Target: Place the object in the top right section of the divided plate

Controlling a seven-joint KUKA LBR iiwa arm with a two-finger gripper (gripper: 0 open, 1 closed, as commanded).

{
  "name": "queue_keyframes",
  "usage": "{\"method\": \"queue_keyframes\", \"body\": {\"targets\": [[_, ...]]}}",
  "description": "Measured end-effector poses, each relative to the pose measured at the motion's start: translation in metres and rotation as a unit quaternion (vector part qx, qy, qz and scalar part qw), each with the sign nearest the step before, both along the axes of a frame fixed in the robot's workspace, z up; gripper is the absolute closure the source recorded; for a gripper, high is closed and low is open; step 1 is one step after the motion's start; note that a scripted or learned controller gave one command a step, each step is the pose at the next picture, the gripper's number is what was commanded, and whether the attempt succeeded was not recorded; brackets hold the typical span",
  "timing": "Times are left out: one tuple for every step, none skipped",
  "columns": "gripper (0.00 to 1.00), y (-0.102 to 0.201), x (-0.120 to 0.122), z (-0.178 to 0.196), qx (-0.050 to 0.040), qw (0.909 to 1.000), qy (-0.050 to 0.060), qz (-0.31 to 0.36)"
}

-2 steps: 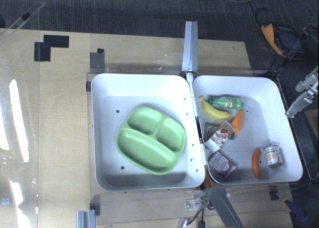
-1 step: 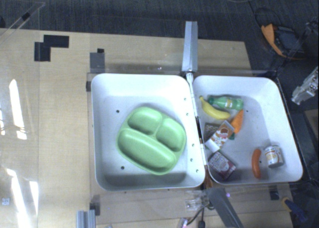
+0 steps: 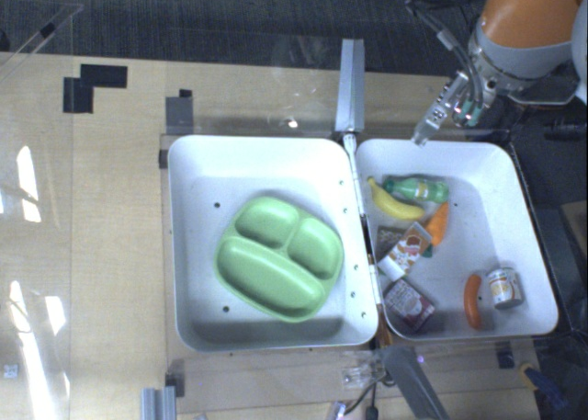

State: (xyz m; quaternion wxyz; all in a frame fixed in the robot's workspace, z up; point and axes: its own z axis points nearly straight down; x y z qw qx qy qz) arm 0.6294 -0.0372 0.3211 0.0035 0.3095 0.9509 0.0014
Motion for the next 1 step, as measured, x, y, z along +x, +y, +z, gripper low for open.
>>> {"method": "queue_keyframes", "body": {"targets": [[1.0, -0.1017, -0.022, 0.1161, -0.0011, 0.9996, -0.001, -0.028]]}}
